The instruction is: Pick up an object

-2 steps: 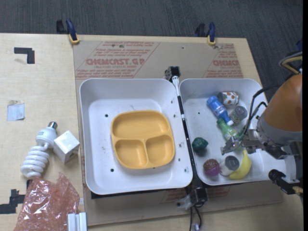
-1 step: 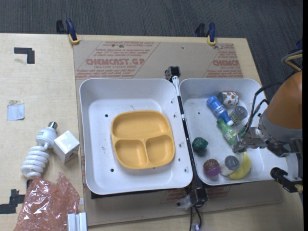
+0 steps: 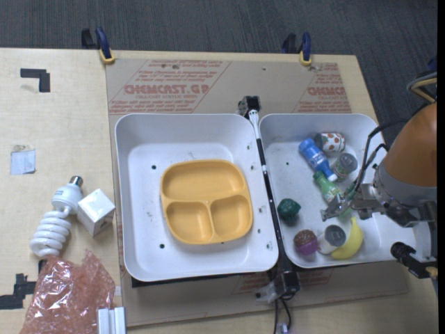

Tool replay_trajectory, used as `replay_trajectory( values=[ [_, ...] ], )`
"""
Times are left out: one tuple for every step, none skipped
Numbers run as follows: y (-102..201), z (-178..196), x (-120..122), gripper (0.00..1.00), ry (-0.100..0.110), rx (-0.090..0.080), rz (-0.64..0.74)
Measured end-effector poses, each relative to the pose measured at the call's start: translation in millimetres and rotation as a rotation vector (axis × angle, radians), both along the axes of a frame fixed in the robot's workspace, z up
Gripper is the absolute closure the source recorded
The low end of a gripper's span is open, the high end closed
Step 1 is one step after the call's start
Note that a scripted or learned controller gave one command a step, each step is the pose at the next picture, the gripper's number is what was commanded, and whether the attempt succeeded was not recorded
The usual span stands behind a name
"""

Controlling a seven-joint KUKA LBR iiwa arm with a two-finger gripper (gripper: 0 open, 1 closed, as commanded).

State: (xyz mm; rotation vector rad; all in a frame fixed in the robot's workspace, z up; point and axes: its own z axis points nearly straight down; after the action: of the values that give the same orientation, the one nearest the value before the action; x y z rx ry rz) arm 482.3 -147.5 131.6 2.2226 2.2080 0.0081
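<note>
Two shallow white bins sat side by side on a brown board clamped to the bench. The left bin (image 3: pixel 132 186) held a yellow divided plate (image 3: pixel 206 202) lying flat near its middle. The right bin (image 3: pixel 278 134) held the loose objects for picking: a blue bottle (image 3: pixel 312 153) tilted toward the upper centre, a white egg-shaped toy with red spots (image 3: pixel 334 142) just beside it at the upper right, a round grey-lidded jar (image 3: pixel 344 164) below that toy, and a green bottle (image 3: pixel 324 184) lying just below the blue one. A dark green ball (image 3: pixel 288 209) rested apart from these near the bin's left wall. Along the near wall lay a purple-and-yellow ball (image 3: pixel 305 241), a small round tin (image 3: pixel 335 234) and a yellow banana (image 3: pixel 352 240), the tin touching the banana.

The arm (image 3: pixel 417 152), its orange band visible, entered from the right, and the gripper (image 3: pixel 338 207) stood low inside the right bin, between the green bottle and the tin. Whether its fingers were spread or pressed together could not be told, and no object was visibly between them.

Left of the bins lay a spiral light bulb (image 3: pixel 55 218), a small white cube (image 3: pixel 96 211) touching it, and a crumpled pink plastic bag (image 3: pixel 66 294).
</note>
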Motion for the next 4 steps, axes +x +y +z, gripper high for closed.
replay_trajectory(
  values=[
    [47, -39, -4, 0.0, 0.009, 0.003, 0.006],
    [46, -29, -3, 1.0, 0.006, 0.002, 0.005],
    [115, 61, -4, 1.0, 0.008, 0.002, 0.008],
    [125, 61, 45, 1.0, 0.01, 0.001, 0.009]
  ],
)
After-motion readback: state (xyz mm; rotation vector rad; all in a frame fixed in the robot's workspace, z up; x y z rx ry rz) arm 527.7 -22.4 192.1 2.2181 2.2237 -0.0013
